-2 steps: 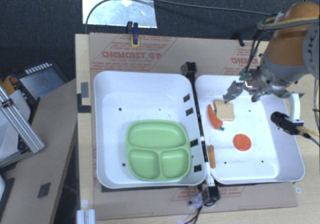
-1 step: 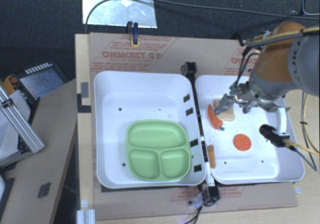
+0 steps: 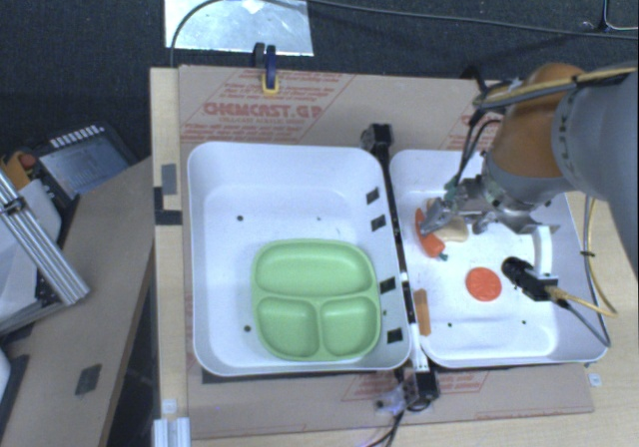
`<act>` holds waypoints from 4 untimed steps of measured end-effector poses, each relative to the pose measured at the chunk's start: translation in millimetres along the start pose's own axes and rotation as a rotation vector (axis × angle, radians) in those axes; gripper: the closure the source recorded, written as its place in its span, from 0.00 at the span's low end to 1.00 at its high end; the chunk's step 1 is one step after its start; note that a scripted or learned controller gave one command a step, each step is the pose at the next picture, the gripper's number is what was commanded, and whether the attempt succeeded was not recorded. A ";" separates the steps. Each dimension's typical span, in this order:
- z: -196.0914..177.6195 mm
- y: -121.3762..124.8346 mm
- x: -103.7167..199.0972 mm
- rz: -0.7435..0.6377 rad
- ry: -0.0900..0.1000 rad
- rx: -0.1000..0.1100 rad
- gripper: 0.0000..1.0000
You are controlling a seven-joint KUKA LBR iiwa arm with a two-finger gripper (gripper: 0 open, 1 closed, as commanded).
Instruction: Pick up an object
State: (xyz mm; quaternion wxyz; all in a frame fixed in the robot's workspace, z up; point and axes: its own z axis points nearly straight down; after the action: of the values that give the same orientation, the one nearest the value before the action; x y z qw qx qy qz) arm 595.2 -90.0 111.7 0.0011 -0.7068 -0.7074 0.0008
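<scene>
- Two shallow white bins stand side by side on a printed cardboard sheet [image 3: 270, 108] on the tabletop: the left bin [image 3: 270, 206] and the right bin [image 3: 499, 330], with their inner walls meeting.
- In the left bin you see one green plate [image 3: 318, 297] with three compartments. It lies flat toward the lower right corner of that bin, well apart from the hand.
- In the right bin, note an orange disc [image 3: 484, 283] lying flat near the middle of the floor, apart from the other things.
- Note also a short brown stick [image 3: 422, 311] lying along the right bin's left wall, toward the bottom of the view.
- The grey arm reaches in from the right and covers the upper right part of the right bin.
- The hand [image 3: 437, 219] sits low over the upper left part of the right bin.
- You cannot tell how far the hand is open, nor whether it has hold of anything.
- The red piece [image 3: 431, 238] is small, elongated and orange-red. It lies at a slant with its upper end under the hand.
- The pale block [image 3: 456, 231] is cream-coloured, just beside the red piece on its right, and partly covered by the hand.
</scene>
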 end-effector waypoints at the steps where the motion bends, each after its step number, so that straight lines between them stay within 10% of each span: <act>1: 25.6 1.8 0.0 0.000 -0.002 -0.006 0.00; 2: 11.3 4.6 0.9 -0.001 0.000 -0.015 1.00; 4: -116.4 17.5 -3.9 -0.003 -0.002 -0.012 1.00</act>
State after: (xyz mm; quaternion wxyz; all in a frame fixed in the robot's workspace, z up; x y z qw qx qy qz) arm 613.0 -94.0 228.1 -0.0038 -0.7057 -0.7085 -0.0027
